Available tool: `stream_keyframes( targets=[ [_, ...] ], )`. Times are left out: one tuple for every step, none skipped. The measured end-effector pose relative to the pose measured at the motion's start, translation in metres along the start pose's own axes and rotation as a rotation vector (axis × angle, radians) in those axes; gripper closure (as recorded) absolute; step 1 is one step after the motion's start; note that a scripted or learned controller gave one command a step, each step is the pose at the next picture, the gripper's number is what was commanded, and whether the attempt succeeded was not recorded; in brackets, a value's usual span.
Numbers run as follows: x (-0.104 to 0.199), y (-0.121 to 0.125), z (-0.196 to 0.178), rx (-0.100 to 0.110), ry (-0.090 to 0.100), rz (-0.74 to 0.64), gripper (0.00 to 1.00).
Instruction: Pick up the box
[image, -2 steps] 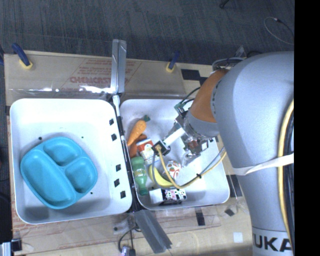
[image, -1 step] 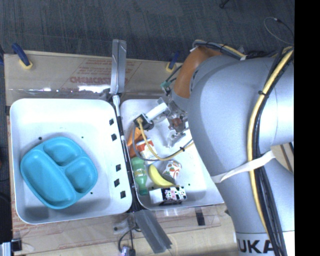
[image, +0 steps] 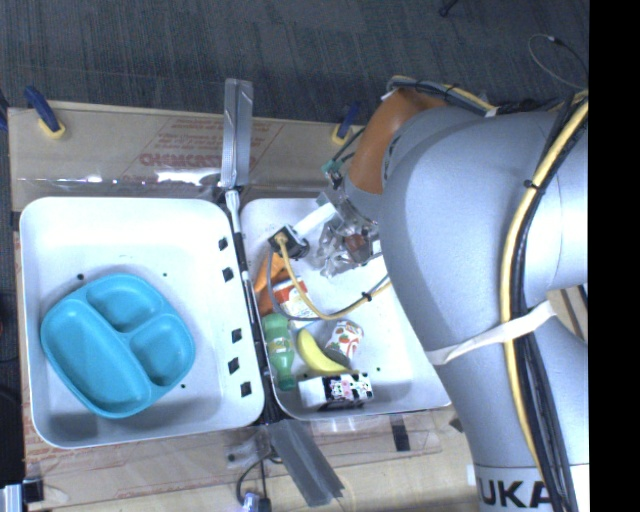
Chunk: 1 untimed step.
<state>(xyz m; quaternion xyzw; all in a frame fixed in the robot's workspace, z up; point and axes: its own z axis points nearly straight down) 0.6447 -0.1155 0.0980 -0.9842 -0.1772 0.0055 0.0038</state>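
Where banana (image: 320, 353) adjoins box (image: 338, 390), bottle (image: 279, 350) alongside.

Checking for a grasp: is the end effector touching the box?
Apart. The camera view shows the end effector high in the right bin, with the box at its near edge.

Dark grey ribbed carpet floor (image: 150, 45) up top, and a tan plywood desk (image: 140, 140) with blue clamps (image: 45, 112) on its edge.
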Motion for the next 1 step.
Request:
stream_keyframes(
  targets=[
    [-0.0004, -0.0012, -0.0080, 0.004, -0.004, -0.005, 1.00]
  ],
)
